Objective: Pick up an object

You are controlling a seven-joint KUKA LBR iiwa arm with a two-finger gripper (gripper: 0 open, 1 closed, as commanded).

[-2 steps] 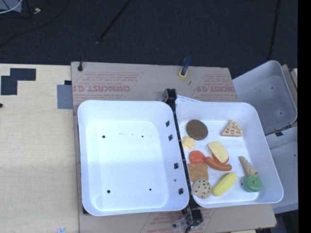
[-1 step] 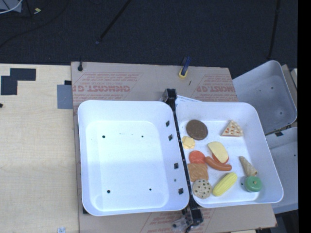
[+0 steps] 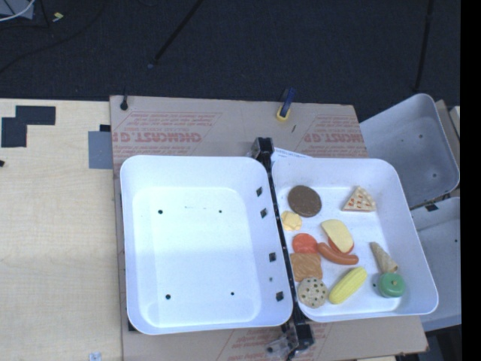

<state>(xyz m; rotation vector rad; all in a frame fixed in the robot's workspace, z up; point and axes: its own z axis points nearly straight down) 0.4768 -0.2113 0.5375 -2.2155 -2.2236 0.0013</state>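
Camera view, looking down at a slant on two shallow white bins set side by side on a cardboard sheet (image 3: 225, 130) printed with red lettering. The left bin (image 3: 143, 179) shows its bare white floor marked by a few small dark dots. The right bin (image 3: 409, 224) holds a scatter of toy food items. A round brown disc (image 3: 304, 200) lies flat near the bin's upper left; a triangular waffle-patterned wedge (image 3: 360, 200) sits to its right, apex toward the upper edge. A small pale yellow piece (image 3: 291, 220) lies below the disc, close to the dividing wall. A red rounded piece (image 3: 304, 242) touches a red sausage (image 3: 337, 256), whose long axis runs from upper left to lower right; a yellow slice with a red edge (image 3: 337, 235) rests against the sausage's upper side. A tan square cracker (image 3: 306, 265) lies below the red piece, and a speckled round cookie (image 3: 312, 292) below that. A yellow corn cob (image 3: 347, 285) lies with its long axis from lower left to upper right. A beige cone (image 3: 383, 257) points toward the upper left, just above a green round piece (image 3: 391, 284). The state of the gripper cannot be told from this view.
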